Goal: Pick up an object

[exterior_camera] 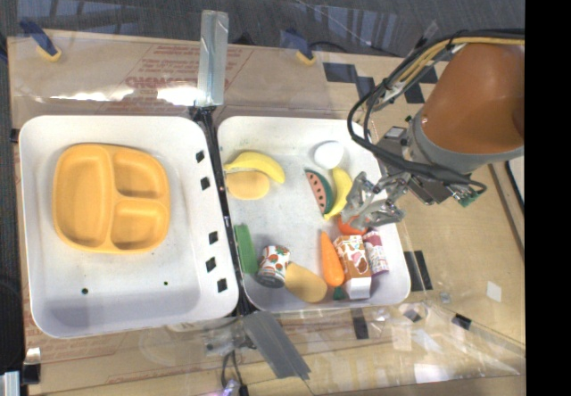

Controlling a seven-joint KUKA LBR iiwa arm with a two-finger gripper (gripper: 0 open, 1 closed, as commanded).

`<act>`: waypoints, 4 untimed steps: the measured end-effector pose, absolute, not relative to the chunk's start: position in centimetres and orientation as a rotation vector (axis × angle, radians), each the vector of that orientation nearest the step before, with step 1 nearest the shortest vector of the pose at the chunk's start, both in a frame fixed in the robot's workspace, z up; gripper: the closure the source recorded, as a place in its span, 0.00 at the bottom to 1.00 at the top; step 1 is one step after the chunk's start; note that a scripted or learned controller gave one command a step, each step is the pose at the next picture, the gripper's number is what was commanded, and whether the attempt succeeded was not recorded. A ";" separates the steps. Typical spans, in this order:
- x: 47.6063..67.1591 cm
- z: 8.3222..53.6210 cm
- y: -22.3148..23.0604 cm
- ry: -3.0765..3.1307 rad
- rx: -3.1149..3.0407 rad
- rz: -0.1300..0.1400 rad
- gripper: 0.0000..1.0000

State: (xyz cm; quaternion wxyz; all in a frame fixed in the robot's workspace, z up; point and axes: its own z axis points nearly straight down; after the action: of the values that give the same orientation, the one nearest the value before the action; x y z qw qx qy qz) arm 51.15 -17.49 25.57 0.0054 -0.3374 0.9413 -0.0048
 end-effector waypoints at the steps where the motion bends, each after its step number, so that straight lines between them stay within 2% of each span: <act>1: 49.4 13.1 -20.9 3.030 -0.856 0.011 1.00; 2: 49.7 13.5 -20.9 3.023 -0.856 0.002 0.00; 3: 49.5 10.9 -21.3 3.020 -0.821 -0.020 0.00; 4: 49.6 10.9 -21.1 2.986 -0.931 -0.022 0.00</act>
State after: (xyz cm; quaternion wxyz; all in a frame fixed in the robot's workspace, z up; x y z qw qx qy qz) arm 49.55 -21.06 10.93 0.0068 -0.2978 0.9546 -0.0071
